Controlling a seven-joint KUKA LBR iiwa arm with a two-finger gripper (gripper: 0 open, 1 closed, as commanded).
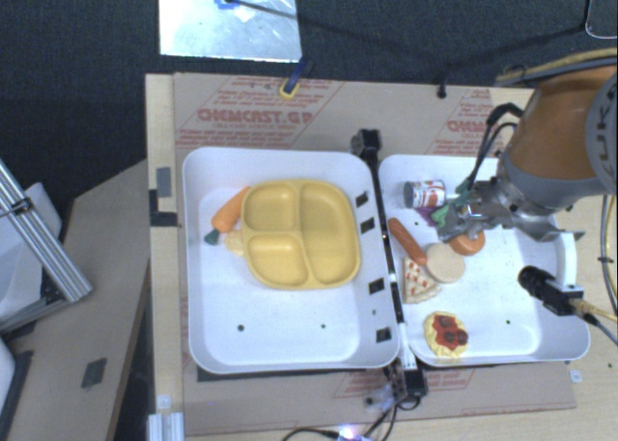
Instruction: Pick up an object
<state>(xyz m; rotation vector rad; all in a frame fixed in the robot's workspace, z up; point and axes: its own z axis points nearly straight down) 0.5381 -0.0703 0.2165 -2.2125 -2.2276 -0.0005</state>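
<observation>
The pincer (463, 222) hangs low in the right bin (541, 338), at the end of the grey arm (565, 154), and from this slanted view I cannot tell whether it is apart or together. Just beneath and beside it lies an orange-red round piece (470, 244), the likeliest thing to be picked; whether they touch is unclear. Close on the pincer's left stands a small can (424, 194), and just below-left of it a pale round disc (445, 262) rests against a sausage (407, 240) and a pizza slice (419, 283). Further below lies a plate of spaghetti (447, 332). Well off to the left, in the other bin (208, 275), sit a yellow divided tray (294, 234) and a carrot (228, 211). The risk, as I judge it, is crowding: the pincer could nudge the can or disc, or close on a flat, low piece and slip off, leaving with nothing.
</observation>
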